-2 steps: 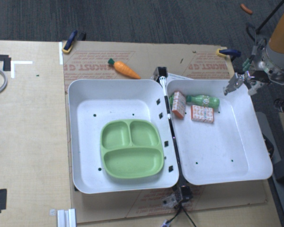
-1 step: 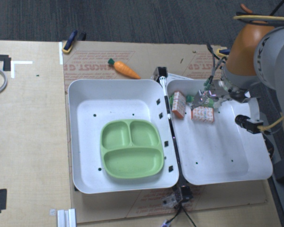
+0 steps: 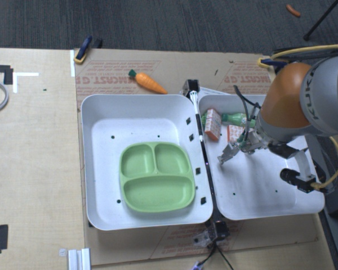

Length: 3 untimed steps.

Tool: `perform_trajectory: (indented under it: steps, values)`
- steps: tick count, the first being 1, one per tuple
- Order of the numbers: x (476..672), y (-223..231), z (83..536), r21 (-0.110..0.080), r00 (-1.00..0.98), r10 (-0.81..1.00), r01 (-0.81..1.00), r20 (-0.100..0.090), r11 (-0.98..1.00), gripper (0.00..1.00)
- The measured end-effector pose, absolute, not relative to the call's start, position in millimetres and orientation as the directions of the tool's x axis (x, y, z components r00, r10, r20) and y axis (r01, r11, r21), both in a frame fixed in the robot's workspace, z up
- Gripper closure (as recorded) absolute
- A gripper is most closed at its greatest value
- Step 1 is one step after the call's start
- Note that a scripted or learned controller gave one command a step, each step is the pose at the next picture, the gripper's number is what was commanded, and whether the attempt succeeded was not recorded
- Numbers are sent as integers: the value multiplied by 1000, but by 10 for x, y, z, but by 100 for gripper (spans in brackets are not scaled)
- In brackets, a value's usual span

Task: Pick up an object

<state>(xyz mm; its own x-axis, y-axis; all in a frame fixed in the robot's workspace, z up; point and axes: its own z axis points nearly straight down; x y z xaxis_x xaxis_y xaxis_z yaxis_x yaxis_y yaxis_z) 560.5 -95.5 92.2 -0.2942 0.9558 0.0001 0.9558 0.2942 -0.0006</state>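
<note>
Camera view: gripper [image 3: 228,155] low in right bin [image 3: 270,198], finger state unclear; small cartons [image 3: 213,124] just beyond; smooth green divided plate [image 3: 156,176] left.

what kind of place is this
Most likely a robot lab test bench: a KUKA arm reaches over two white bins, toy food like a carrot lies nearby, and tape marks dot the bench.

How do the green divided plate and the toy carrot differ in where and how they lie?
The green divided plate lies flat inside the left bin; the toy carrot lies outside both bins, on the cardboard behind it. The plate is broad, pale green, with three compartments; the carrot is small, slim, orange with a green top. Both lie apart from the hand.
</note>
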Motion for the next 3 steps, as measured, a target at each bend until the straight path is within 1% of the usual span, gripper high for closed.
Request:
perform_trajectory:
  steps: [1, 2, 3]
  values:
    - [6348, -604, 1923, 0, -454, 891, 891, -1, 454, 0]
    - [6128, -1013, 1366, 0, -554, 832, 832, -1, 554, 0]
    - [6225, -1015, 981, 6, -558, 830, 830, -7, 558, 0]
